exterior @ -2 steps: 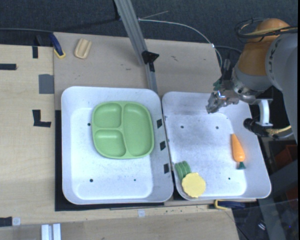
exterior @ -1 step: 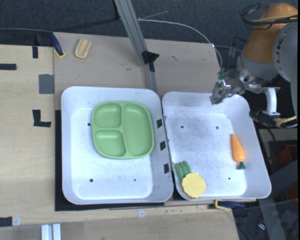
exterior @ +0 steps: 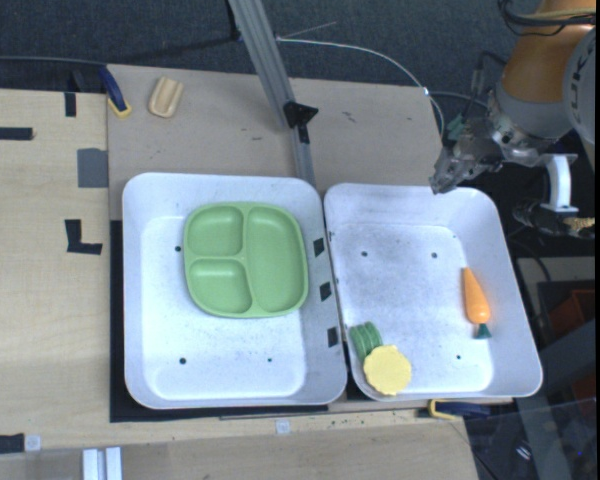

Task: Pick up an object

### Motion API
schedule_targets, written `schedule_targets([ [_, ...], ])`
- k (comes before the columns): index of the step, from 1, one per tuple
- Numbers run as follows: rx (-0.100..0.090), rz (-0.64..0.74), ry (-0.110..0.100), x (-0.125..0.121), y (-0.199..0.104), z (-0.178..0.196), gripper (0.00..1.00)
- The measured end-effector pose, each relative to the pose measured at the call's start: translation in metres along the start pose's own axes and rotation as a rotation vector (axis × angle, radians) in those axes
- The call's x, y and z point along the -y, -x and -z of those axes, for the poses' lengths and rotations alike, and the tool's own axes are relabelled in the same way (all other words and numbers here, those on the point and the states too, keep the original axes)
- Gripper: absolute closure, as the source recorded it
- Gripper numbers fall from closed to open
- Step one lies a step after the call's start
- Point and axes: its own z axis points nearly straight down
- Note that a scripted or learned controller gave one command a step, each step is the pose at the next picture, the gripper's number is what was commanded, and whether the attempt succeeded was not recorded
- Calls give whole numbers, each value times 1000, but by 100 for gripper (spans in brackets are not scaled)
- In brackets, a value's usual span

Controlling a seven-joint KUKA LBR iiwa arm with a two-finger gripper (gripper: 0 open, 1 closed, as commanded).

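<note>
While our claw [exterior: 448,176] hovers at the bin rim [exterior: 410,190], finger state unclear, carrot [exterior: 475,297] sits well below it; descending here risks hitting the rim.

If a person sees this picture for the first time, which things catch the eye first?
First the green divided plate, lying in the left bin. Next the orange carrot near the right wall of the right bin, and the yellow and green toy at that bin's near left corner. The end effector hangs over the right bin's far rim.
</note>
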Motion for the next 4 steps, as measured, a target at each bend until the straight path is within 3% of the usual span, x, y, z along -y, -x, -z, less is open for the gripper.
schedule_targets([
  [1, -1, 3, -6, 11, -46, -4, 100],
  [4, -1, 4, -9, 90, -197, -22, 100],
])
